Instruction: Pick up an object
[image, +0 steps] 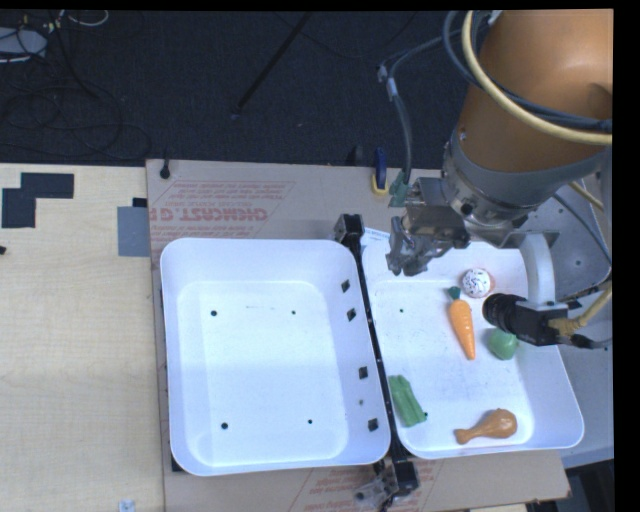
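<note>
Hovering end effector near carrot; ball, drumstick around.

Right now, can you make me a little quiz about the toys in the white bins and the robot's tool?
1. True or false: the carrot lies in the right bin.
2. Which toy lies nearest the black divider between the bins? A) the chicken drumstick B) the green pod C) the white ball
3. Fill in: the tool hangs over the ____ corner of the right bin, at the divider side.

Key
1. True.
2. B, the green pod.
3. Far (the top of the picture). No toy shows between its tips.
</note>
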